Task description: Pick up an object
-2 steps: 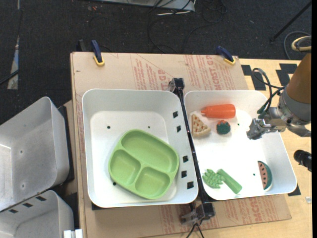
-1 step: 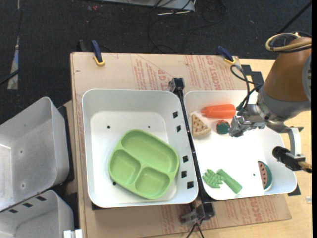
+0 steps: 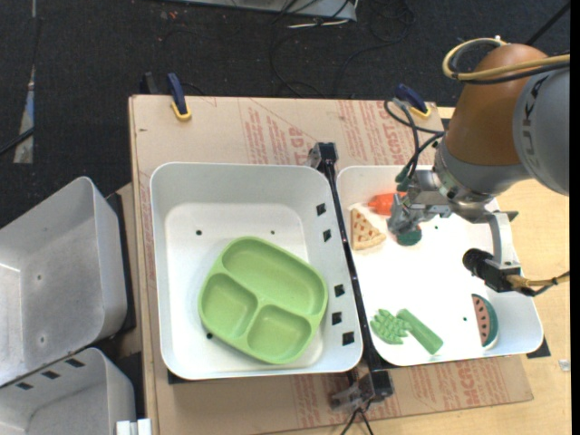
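My gripper [image 3: 405, 223] is low over the upper left part of the right bin [image 3: 453, 284]. A small dark green object [image 3: 410, 236] sits right at its tip; whether it is held is hidden by the wrist. A pizza-slice toy [image 3: 366, 229] lies just left of the gripper, and an orange-red piece [image 3: 382, 203] lies just above and left of it. Near the front rim lies a green hand-shaped toy [image 3: 404, 327]. A watermelon-slice toy [image 3: 487, 320] rests at the bin's right front corner.
The left bin [image 3: 181, 198] holds a light green divided plate [image 3: 262, 299]. The black divider [image 3: 343, 243] separates the two bins. More white bins [image 3: 54, 279] stand off the bench at the left. The arm's orange band [image 3: 494, 89] looms over the right bin's far side.
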Motion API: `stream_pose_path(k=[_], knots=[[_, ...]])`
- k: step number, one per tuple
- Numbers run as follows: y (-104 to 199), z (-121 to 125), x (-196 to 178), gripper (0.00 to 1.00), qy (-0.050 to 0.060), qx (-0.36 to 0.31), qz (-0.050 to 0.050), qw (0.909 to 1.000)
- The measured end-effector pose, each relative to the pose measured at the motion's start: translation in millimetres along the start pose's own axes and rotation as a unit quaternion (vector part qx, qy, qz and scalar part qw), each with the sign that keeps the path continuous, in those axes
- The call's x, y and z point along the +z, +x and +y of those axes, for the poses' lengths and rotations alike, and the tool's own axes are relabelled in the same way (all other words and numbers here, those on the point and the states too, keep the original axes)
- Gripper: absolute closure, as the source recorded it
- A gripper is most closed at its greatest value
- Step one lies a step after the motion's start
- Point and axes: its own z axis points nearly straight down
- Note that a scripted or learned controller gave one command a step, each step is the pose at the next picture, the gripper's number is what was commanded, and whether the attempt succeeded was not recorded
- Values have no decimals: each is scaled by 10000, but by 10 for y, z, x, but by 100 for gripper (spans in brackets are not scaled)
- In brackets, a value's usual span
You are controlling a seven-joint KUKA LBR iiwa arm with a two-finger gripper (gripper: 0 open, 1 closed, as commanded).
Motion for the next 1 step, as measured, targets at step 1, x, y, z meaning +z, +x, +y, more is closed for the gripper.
stream_pose_path(k=[1], knots=[[604,121,36,100,11,0,3,10000]])
